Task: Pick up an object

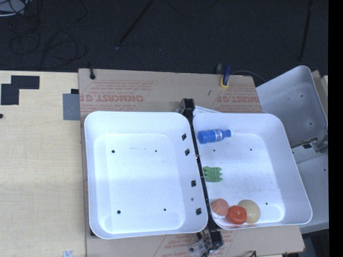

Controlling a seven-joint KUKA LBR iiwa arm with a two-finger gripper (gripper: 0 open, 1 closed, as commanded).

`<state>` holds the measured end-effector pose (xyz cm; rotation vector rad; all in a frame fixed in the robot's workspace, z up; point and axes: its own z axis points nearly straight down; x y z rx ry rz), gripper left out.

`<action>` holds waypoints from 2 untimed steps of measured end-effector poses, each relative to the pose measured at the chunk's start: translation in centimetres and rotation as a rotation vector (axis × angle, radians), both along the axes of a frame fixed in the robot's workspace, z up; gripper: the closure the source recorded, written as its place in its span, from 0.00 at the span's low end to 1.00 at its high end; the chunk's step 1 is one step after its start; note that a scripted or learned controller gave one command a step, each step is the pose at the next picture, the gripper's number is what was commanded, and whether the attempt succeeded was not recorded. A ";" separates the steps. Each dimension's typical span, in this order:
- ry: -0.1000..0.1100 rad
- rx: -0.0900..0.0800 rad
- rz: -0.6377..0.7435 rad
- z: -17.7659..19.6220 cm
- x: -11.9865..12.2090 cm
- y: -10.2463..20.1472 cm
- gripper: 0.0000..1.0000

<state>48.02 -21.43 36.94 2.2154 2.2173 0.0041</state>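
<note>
The right bin (278, 159) holds several small objects. A blue bottle (213, 136) lies on its side near the bin's far left corner. A green ridged piece (213, 174) rests against the left wall at mid-depth. In the near corner three round items sit touching: a pink one (219, 206), a red one (237, 214) and a beige one (250, 210). The left bin (139, 175) shows its bare white floor.
Both bins stand on a cardboard sheet (139, 90) laid on the wooden bench (37, 170). A black clip strip (194, 159) joins the bins. A blue and yellow clamp (225, 76) sits at the cardboard's far edge. A grey metal plate (292, 98) rises at the right.
</note>
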 end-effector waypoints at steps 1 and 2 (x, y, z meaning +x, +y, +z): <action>0.022 0.010 -0.001 -14.2 -0.6 2.2 1.00; -0.007 -0.003 0.001 0.3 3.0 -0.1 1.00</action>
